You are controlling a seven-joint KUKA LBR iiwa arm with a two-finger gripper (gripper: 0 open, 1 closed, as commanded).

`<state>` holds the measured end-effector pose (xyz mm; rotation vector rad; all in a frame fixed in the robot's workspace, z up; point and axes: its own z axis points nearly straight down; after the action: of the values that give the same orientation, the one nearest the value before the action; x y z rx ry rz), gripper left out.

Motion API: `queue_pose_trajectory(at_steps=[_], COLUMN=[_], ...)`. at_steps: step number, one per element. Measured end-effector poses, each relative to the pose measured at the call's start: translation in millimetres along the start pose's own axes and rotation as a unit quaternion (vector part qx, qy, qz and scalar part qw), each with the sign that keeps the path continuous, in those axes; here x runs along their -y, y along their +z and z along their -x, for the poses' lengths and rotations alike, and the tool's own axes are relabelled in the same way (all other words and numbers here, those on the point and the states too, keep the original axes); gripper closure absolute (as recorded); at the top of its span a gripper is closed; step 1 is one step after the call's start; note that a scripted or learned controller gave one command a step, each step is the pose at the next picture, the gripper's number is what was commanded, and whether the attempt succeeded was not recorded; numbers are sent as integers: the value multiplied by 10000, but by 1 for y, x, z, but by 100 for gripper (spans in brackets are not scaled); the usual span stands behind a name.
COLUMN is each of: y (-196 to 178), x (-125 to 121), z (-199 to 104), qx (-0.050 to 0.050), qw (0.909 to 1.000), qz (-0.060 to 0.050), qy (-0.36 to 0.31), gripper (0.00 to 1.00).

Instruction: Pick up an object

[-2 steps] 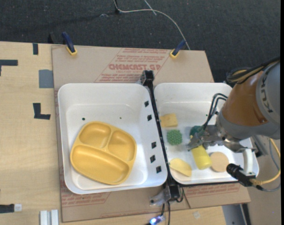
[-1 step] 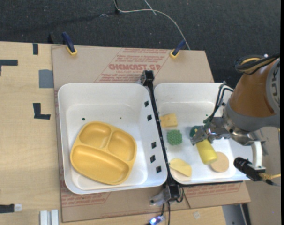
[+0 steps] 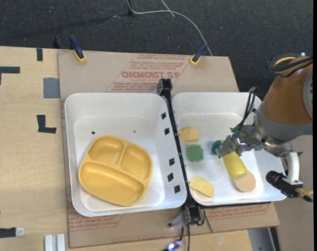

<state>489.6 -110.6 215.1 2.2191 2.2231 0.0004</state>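
Gripper (image 3: pixel 226 149) low in the right-hand shallow white bin (image 3: pixel 211 102), just above the yellow plastic cylinder with a tan round end (image 3: pixel 237 170), probably lining up a grab there, finger state honestly impossible to tell, small teal object (image 3: pixel 216 147) just beside.

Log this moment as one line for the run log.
gripper: over right bin, at yellow cylinder | grasp: not confirmed | left bin: yellow divided plate

Yellow divided plate (image 3: pixel 115 170) fills the left bin (image 3: pixel 75 114); hand (image 3: pixel 227 147) over the right bin (image 3: pixel 211 101).
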Motion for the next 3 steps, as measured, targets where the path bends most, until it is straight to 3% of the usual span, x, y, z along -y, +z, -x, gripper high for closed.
queue_pose_trajectory(at_steps=[3], y=[5], x=[-76], z=[-137], qx=[-8], qw=[10000], qz=[-19], qy=[-23], gripper=[100])
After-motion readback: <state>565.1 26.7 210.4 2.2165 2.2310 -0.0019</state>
